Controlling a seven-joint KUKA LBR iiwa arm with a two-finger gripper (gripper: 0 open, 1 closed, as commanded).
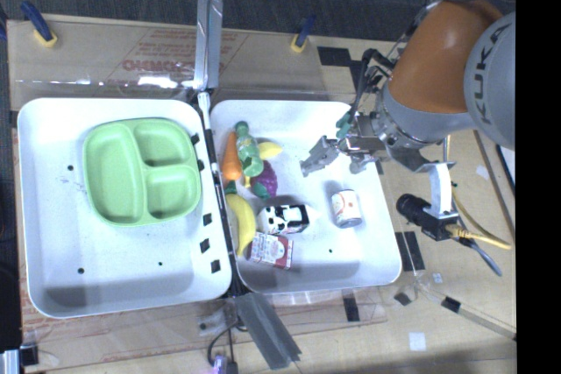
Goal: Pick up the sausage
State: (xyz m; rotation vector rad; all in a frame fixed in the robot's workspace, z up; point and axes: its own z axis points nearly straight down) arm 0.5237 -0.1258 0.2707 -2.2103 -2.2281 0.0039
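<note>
while the grey arm (456, 74) reaches in from the right over the right bin (372, 263), its gripper (317, 157) hangs above the bin's upper right part, over bare white floor. the fingers (312, 162) point toward the left and look slightly parted, with nothing between them.

the sausage cannot be picked out with any certainty; the likeliest match is the orange-brown elongated piece (230, 160) lying along the right bin's left wall, in the cluster of toy food. if that is it, it lies well to the left of the jaws, apart from them, with open bin floor in between. right beside it sit a green bottle-like item (246, 144), a small yellow piece (268, 150) and a purple piece (264, 180). below them a banana (242, 222) lies along the same wall, next to a black and white toy (284, 218) and a small red and white carton (271, 250). a small can (346, 208) with a red label lies on its side below the gripper, near it but not touching.

the left bin (53, 276) holds a light green divided tray (140, 169), well apart from the gripper.
</note>
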